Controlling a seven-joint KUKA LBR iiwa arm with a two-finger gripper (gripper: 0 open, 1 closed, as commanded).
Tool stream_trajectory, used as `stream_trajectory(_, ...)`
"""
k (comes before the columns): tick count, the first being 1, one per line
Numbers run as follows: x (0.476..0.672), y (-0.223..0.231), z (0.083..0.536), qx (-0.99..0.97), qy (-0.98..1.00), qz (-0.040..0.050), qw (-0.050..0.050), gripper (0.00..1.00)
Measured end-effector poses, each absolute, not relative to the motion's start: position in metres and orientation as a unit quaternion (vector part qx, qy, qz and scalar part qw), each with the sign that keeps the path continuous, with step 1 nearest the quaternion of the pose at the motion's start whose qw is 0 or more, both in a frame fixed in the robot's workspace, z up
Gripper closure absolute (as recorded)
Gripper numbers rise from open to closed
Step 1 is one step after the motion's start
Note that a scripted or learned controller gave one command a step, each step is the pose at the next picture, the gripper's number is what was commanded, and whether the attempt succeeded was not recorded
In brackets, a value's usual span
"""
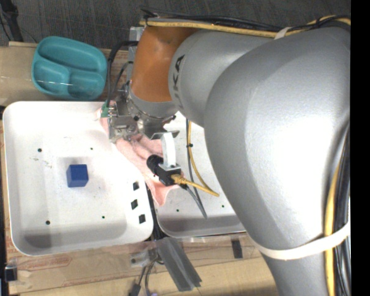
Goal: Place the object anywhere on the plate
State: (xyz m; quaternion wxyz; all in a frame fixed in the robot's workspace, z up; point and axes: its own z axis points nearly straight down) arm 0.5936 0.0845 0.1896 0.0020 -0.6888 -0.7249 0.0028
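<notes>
1 small blue cube (78, 175) sits in the left white bin (24, 134), down-left of the gripper (124, 130); its grip I cannot tell.

Wooden bench (1, 60) bears two white bins (24, 134), perhaps a teal tray (69, 68).

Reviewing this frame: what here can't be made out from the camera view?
- Tool: the wrist and orange band cover it from above, so its fingertips are hidden.
- Pink plate: only slivers show under the wrist and cables; its shape and contents are unclear.
- Right bin: mostly covered by the grey arm.
- Blue cube lies clear in the left bin.
- Teal tray: contents unreadable.
</notes>
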Motion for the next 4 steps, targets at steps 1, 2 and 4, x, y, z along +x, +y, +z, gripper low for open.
stream_trajectory(1, 0.628, 0.117, 0.194, -0.678, -0.735, 0.0024, 0.002, 1.00)
stream_trajectory(2, 0.575, 0.169, 0.098, -0.696, -0.718, -0.0103, -0.011, 1.00)
stream_trajectory(4, 0.489, 0.156, 0.092, -0.550, -0.835, -0.0007, 0.000, 1.00)
